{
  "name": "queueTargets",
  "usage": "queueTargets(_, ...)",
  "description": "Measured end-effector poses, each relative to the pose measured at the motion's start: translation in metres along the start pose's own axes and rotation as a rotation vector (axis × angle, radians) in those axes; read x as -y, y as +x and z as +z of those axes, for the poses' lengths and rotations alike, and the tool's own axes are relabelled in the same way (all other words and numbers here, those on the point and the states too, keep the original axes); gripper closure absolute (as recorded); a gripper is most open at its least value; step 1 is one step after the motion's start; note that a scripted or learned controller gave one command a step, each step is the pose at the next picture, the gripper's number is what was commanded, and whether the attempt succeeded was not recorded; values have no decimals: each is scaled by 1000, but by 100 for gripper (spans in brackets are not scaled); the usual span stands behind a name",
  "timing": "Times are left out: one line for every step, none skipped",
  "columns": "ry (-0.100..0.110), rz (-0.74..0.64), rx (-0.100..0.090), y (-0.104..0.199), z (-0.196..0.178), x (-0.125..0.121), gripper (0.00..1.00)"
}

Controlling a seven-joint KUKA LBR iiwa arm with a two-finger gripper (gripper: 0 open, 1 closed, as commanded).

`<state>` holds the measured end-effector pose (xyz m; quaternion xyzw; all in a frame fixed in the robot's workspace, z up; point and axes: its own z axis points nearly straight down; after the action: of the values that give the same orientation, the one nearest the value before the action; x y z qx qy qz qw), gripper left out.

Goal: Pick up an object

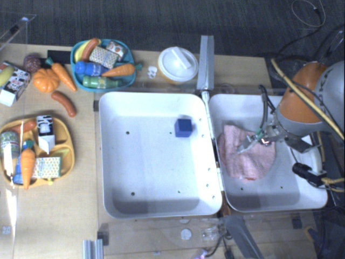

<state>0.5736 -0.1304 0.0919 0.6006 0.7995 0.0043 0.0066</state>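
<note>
A pink cloth [243,156] lies crumpled in the right bin [280,198], towards its left wall. My gripper [252,142] hangs over the cloth's upper right part, reaching in from the right under the grey arm with its orange band [302,99]. Whether it touches the cloth cannot be made out. A small blue cube [184,127] sits alone in the left bin [145,193], near its upper right corner.
A metal divider post [205,63] stands at the back between the bins. Behind them sit a white lidded bowl [178,63] and a blue basket of toy food [103,63]. A yellow tray of toy food [38,150] lies at the left. Cables run along the right.
</note>
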Motion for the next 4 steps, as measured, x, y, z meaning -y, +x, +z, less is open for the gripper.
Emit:
queueTargets(-3,-88,1,23,1,-70,0)
queueTargets(-1,-135,0,36,-1,4,0)
queueTargets(0,73,1,24,1,-47,0)
queueTargets(2,97,3,-56,3,-63,0)
